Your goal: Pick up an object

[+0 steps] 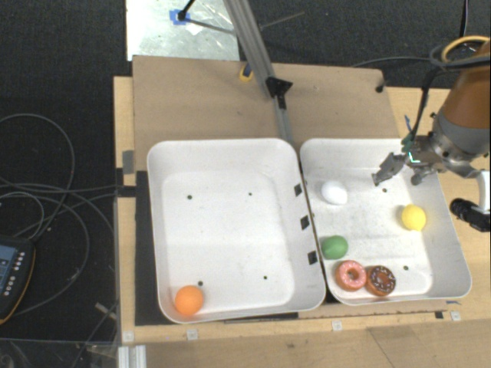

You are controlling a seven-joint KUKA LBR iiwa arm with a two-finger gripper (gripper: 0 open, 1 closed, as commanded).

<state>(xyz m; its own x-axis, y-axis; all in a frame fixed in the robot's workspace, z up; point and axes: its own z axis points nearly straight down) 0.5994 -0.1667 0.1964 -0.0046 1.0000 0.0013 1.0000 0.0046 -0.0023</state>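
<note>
The likeliest target is the white ball (334, 193), lying in the far left part of the right bin (441, 228), close to the divide between the two bins. The gripper (397, 169) hovers to its right and a little farther back, apart from it; its two fingers look spread, with nothing between them.

To do this step well, I would bring the gripper over until the ball sits squarely between the fingers, then lower it close to the bin floor before closing (a round ball squirts out of an off-centre pinch).

Other choices lie nearer: a yellow ball (413, 218) to the right, a green ball (334, 246), a pink doughnut (350, 275) touching a brown doughnut (380, 280). An orange ball (189, 300) rests in the near left corner of the left bin (222, 156).

The gripper's height above the bin is hard to judge from this slant, and the arm is cut off at the right.
</note>
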